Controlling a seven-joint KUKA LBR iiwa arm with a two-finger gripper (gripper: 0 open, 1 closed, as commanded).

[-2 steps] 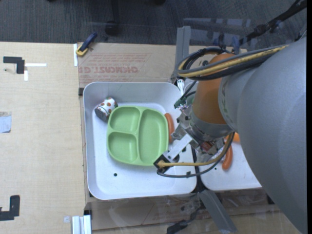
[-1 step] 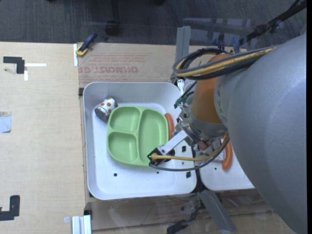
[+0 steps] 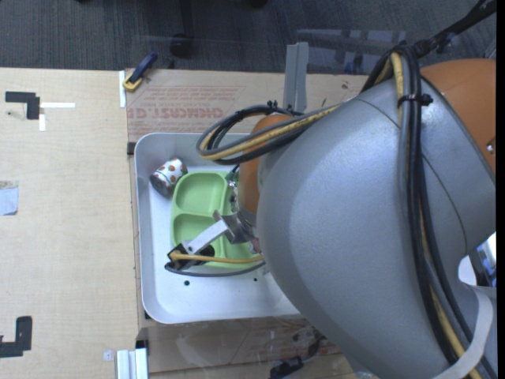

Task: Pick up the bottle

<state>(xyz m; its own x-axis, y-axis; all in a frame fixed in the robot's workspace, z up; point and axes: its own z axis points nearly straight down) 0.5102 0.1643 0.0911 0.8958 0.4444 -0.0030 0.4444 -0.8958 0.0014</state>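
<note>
A small white bottle with red and green print and a dark end lies on its side in the far left corner of the white bin. It touches the upper left edge of a green divided tray. My gripper hangs over the right side of that tray, well to the right of the bottle and apart from it. The grey arm covers most of the gripper.
The bulky grey arm with its orange band hides the right part of the bin. Bare wooden bench lies to the left. A blue and yellow tool rests on the bench's far edge.
</note>
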